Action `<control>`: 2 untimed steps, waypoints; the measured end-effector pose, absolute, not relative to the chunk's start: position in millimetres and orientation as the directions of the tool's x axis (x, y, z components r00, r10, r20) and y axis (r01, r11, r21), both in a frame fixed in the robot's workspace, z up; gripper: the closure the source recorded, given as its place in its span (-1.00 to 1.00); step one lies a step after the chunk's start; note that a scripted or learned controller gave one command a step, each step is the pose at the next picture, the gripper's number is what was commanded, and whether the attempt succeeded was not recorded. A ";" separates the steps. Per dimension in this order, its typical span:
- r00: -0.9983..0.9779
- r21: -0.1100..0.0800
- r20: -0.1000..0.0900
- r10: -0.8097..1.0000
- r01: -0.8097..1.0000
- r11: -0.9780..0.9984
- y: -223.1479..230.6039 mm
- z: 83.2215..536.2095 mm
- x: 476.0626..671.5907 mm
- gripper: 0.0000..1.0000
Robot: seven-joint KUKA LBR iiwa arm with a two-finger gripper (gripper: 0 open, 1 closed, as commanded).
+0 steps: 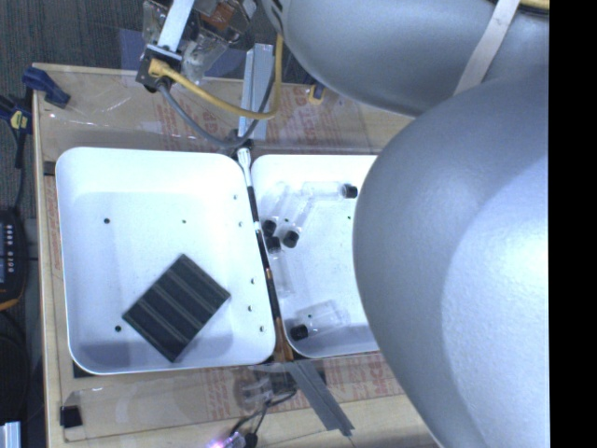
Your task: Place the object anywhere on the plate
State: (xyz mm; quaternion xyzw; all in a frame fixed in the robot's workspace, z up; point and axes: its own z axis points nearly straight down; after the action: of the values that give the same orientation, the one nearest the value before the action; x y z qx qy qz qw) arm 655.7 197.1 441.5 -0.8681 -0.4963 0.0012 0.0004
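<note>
Pale bench (140, 119) below, bearing two shallow white bins side by side. Lying in the left bin (93, 161): a dark ribbed plate (177, 306), set cornerwise near the front wall. Scattered in the right bin (312, 351), partly hidden under the big grey arm (448, 250): several clear plastic pieces with black ends (282, 230), some close to the wall shared with the left bin, another near the front rim, all well apart from the plate. Hard to say which of them counts as the object. Probably very light, stiff and hollow, with a smooth skin that looks slippery; likely to roll or skid away if nudged off-centre. Best taken across the clear body near its middle, square to its length, rather than at a black end. Worth a gentle squeeze, since thin plastic may flex or pop out. Up at the back, beyond the bins, the hand (187, 40) among yellow cable; cannot tell whether apart or together, and nothing seen held in it.
</note>
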 end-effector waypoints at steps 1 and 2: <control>0.115 -0.008 -0.004 0.993 0.993 -0.115 171.3 291.2 562.5 1.00; 0.393 -0.002 -0.003 0.919 0.919 -0.393 218.8 303.6 597.2 1.00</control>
State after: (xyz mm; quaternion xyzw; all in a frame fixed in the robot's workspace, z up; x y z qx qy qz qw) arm 597.2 218.8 303.6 -0.8347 -0.5507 0.0021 0.0001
